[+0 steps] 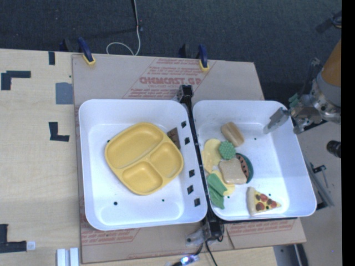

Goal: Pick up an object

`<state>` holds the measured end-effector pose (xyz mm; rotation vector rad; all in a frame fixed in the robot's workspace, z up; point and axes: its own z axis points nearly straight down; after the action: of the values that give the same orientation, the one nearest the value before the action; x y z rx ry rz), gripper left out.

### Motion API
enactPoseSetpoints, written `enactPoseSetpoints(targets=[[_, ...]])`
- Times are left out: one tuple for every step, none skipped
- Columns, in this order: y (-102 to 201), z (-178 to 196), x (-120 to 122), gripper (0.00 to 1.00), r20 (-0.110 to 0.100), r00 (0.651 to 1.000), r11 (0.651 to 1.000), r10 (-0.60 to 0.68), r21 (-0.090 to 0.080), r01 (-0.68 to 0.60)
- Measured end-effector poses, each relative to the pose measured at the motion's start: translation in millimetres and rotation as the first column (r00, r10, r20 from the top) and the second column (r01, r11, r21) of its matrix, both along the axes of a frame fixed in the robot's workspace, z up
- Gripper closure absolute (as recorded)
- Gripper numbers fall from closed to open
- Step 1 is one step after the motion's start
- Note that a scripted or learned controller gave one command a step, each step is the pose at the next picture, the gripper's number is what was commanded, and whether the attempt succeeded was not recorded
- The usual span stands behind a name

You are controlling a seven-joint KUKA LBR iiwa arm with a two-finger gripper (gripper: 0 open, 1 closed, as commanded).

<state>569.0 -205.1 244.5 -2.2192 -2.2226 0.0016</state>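
- pizza slice toy is seen nearest, in the right bin's near right corner.
- bread slice, green pieces and a tan roll are clustered at that bin's left side.
- yellow divided tray is laid in the left bin.
- gripper is held over the right bin's far right edge, nothing gripped; finger state can't be told.

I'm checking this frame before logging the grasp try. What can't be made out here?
- Claw, camera view: small and blurred at the right bin's rim, so open or shut is unclear.
- Arm, camera view: cut off by the right edge.
- Watermelon slice: mostly covered by the bread slice.
- Brown piece: half hidden behind the yellow divided plate.
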Motion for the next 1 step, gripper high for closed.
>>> enactPoseSetpoints(targets=[[-3.4, 294.3, -3.2, 0.0, 0.02, 1.0, 1.0, 0.001, -0.007, -0.001]])
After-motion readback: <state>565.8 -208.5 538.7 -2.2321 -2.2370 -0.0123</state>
